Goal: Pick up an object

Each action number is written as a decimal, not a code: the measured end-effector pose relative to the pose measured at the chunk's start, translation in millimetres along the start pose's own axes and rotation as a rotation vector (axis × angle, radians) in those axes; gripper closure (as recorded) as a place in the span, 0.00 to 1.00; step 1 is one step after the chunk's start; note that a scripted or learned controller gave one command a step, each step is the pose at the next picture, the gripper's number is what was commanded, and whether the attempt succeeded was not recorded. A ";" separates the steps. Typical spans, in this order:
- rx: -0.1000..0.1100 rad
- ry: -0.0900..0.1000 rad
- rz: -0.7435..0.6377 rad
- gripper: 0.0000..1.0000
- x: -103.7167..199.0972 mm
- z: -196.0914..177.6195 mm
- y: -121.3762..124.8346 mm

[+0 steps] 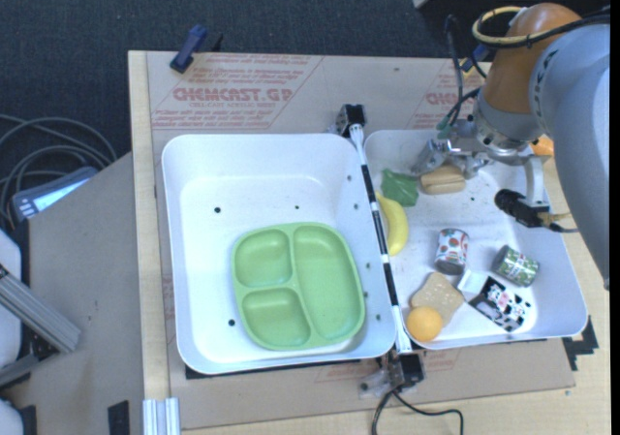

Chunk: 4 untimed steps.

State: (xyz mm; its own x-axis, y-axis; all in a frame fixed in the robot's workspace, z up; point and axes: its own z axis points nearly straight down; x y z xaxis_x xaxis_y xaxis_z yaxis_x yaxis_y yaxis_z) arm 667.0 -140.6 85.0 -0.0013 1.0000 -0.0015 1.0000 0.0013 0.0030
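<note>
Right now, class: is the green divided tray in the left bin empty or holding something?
Empty. The green tray lies flat in the left bin, all three compartments showing bare green.

Robot lab, bench, bins, loose cables

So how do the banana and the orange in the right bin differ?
The banana is yellow, long and curved; the orange is round and orange. The banana lies along the divider edge of the right bin, further up in the view, beside a green item; the orange sits at the near edge against a tan block. Both are fruit shapes lying free.
</note>
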 end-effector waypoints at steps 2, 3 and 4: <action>0.001 0.000 0.001 0.00 8.4 -0.1 -16.0; 0.000 0.001 0.000 0.00 42.8 0.0 0.1; -0.003 -0.001 -0.001 1.00 42.4 -10.7 0.8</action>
State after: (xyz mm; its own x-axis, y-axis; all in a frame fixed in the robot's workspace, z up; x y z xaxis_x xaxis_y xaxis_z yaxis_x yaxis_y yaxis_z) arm 667.6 -98.2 95.7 -0.0019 1.0000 -0.0029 1.0000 0.0019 0.0062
